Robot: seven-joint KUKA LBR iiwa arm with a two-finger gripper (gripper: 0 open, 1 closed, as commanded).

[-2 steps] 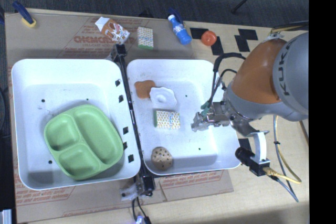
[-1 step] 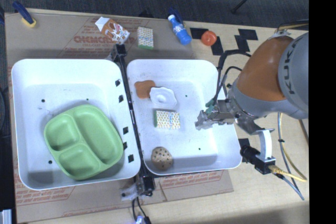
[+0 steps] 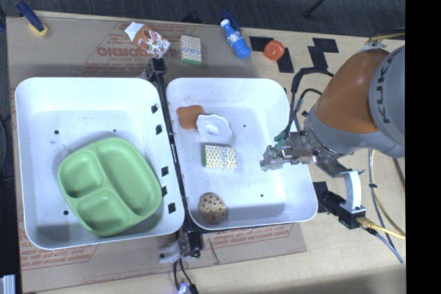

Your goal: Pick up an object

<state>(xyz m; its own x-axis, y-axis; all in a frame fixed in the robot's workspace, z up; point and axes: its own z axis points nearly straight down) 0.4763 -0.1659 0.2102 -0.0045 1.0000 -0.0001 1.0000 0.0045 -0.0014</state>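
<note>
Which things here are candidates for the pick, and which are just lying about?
In play, right bin near the gripper:
- patterned square packet
- white fried-egg toy
- orange-brown piece
- speckled brown ball

Lying about:
- green divided plate in the left bin
- blue bottle, orange cap, snack packets on the bench behind

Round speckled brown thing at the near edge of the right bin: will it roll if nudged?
Probably. The speckled ball looks round, so a side push would likely roll it. It sits close to the bin wall, which may stop it. Looks small, probably light.
</note>
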